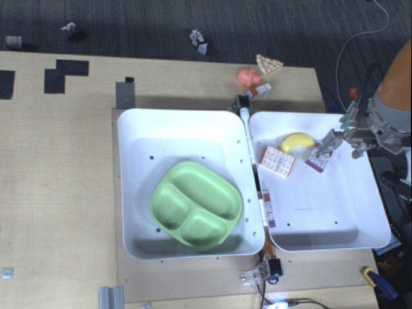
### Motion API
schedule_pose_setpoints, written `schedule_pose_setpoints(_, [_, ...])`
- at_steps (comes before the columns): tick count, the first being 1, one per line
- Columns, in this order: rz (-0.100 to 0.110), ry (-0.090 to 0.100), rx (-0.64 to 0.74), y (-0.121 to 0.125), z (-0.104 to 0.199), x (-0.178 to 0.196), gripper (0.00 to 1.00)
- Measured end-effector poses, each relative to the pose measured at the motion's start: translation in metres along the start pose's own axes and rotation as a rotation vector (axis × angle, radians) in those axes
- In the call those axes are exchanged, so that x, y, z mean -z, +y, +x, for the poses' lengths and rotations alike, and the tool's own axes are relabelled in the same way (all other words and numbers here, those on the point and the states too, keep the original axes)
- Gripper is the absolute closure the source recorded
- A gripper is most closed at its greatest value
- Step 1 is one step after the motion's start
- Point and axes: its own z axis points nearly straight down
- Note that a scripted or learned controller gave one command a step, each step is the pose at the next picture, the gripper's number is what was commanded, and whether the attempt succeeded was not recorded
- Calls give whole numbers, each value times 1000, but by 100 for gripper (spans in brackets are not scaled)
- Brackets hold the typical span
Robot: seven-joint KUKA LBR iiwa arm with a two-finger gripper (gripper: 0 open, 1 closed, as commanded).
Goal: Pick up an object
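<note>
In the right bin (335,227) lie a yellow banana-shaped toy (297,141), a pink-and-white patterned packet (277,160) and a small purple block (315,162). My gripper (340,148) hangs over the bin's far right part, open, with its fingers spread. The left fingertip (324,145) is just above the purple block, and the block is not between the fingers. The left bin (138,140) holds a green divided plate (196,203).
On the bench behind the bins lie a pink lump (248,77), a tan wedge (268,64) and a small red-and-white item (259,91). The grey arm (394,102) comes in over the right bin's far right rim. Cables run along the right side.
</note>
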Motion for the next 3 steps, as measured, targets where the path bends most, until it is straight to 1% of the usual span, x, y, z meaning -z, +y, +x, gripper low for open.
schedule_pose_setpoints(1, [-12,-4,0,74,-17,-133,0])
schedule_pose_setpoints(2, [-19,-8,2,76,-17,-120,100])
schedule_pose_setpoints(3, [-18,-8,2,76,-17,-121,0])
